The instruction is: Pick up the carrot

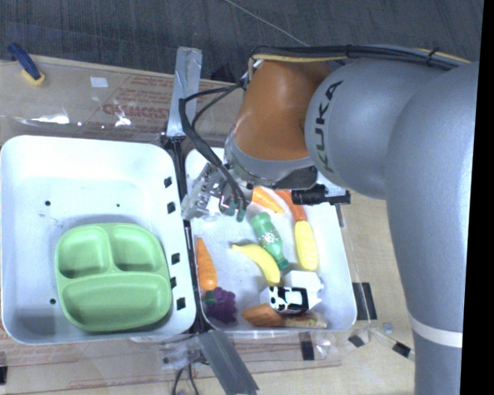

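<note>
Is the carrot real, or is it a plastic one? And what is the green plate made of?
The carrot looks like toy plastic: an even, smooth orange with a soft shine, though the view cannot prove it. The green plate also looks like plastic, matte and moulded in one piece, with three rounded compartments. It lies in the left bin, which looks like smooth white plastic.

The single camera looked down at a slant from above the bench, near enough that the two white bins filled most of its field. The left bin lay toward the left, the right bin beside it, and the arm entered from the right.
</note>
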`<state>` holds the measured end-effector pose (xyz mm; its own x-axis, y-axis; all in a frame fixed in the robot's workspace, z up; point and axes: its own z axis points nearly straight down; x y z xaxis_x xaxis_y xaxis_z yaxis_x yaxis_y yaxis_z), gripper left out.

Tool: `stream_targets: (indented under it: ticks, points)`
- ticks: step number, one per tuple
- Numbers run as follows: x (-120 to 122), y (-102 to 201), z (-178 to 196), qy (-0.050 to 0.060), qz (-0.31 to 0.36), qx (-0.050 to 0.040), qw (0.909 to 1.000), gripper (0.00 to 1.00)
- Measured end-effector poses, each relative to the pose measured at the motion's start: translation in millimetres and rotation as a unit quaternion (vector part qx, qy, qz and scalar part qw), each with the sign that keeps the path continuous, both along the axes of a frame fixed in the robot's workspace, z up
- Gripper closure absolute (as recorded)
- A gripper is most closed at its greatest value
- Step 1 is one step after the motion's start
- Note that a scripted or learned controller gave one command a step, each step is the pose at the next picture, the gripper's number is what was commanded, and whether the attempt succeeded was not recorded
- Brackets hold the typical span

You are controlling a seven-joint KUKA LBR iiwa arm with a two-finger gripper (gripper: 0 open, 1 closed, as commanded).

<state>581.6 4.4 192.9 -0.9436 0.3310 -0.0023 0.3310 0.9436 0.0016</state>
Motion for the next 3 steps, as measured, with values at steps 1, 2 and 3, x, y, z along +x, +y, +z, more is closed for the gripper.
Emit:
stream_targets:
  ticks: [1,2,3]
  points:
    - [-21,-96,133,-0.007,0.017,-0.0032,0.9998,1.0]
    - [-107,-78,24,0.006,0.057,0.0005,0.9983,1.0]
    - [-106,-99,-39,0.004,0.206,0.0003,0.9785,1.0]
